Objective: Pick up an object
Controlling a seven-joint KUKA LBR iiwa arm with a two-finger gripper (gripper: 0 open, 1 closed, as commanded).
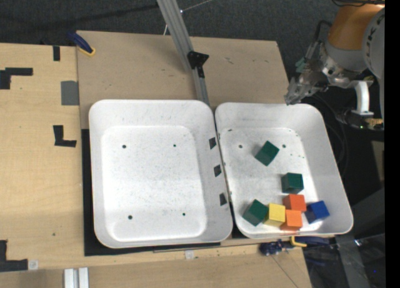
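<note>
Presently gripper [294, 96] hangs above right bin's [325, 132] far rim, touching nothing visible; its grasp state cannot be told; no legible markings

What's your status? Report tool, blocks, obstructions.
Tool above right bin's far rim, off the blocks. Lone green block sits apart from the cluster. Nothing in the way.

A wooden desk [37, 174] carries black tape marks [61, 135], a grey patch [69, 92] and a slanted metal rail [178, 24] with a black clamp [197, 60].
</note>
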